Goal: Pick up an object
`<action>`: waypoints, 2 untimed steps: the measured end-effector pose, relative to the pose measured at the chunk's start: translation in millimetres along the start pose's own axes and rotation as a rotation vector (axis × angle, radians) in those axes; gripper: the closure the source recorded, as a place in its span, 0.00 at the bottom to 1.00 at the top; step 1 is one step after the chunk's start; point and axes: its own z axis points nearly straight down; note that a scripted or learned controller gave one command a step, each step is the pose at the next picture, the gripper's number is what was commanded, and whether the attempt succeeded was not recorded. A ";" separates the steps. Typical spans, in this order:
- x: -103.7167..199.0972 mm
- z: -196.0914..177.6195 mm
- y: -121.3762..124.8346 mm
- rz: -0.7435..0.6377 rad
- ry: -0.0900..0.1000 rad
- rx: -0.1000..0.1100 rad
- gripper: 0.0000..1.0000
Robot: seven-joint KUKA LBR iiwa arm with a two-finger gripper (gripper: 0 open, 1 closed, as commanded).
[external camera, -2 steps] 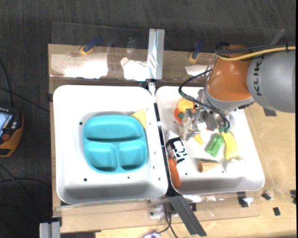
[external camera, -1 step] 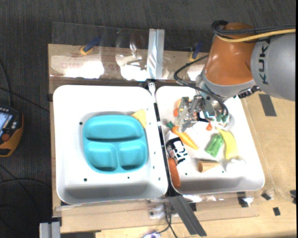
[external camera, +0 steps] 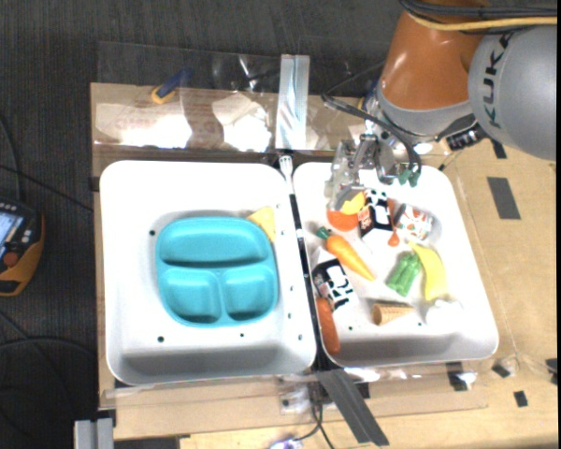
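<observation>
Bench [external camera: 519,279]: cardboard top; two white bins [external camera: 131,344]; dark carpet floor [external camera: 37,64]

We see a grey KUKA arm [external camera: 528,82] lettered in black on its casing, a broad orange band [external camera: 430,50] just above the metallic pincer [external camera: 355,171], a dark cable looped over the band and small teal fittings beside the pincer.

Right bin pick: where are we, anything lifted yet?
Done: the end effector is down at the back of the right bin, over the toy pile. In hand: nothing visibly gripped; the carrot, banana and cone lie on the bin floor. Left: grasp and lift.
</observation>
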 end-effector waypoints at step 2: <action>-2.1 -17.1 0.2 -0.001 -0.005 0.003 1.00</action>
